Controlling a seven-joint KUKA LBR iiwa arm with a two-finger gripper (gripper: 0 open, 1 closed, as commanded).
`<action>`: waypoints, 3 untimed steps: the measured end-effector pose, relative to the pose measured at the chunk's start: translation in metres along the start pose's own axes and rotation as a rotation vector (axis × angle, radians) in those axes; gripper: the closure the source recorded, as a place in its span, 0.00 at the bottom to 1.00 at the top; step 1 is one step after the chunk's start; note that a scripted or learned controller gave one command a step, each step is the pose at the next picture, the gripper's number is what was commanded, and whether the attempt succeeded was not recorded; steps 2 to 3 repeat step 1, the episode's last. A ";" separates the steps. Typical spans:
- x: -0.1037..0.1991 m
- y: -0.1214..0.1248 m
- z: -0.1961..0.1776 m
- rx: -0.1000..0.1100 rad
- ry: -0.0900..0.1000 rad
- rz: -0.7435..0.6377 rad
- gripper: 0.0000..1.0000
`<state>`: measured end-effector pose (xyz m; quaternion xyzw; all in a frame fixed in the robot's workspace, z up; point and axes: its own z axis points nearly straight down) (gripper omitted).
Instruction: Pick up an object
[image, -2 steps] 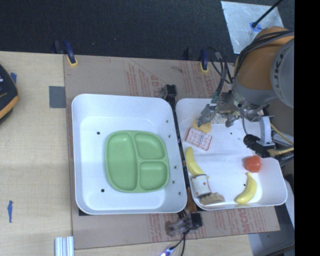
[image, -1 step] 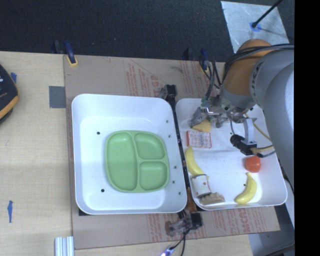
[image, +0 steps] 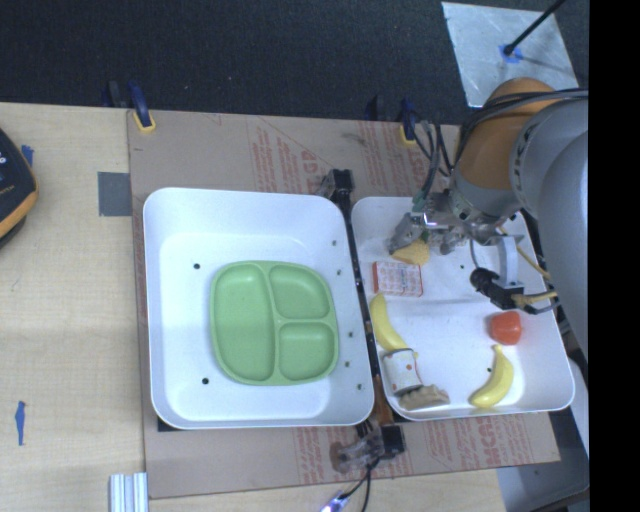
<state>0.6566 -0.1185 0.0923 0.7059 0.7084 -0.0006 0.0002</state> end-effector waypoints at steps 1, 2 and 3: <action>0.000 0.000 -0.011 0.000 -0.001 -0.003 1.00; 0.000 0.000 -0.011 0.000 -0.001 -0.003 1.00; 0.000 0.000 -0.011 0.000 -0.001 -0.003 1.00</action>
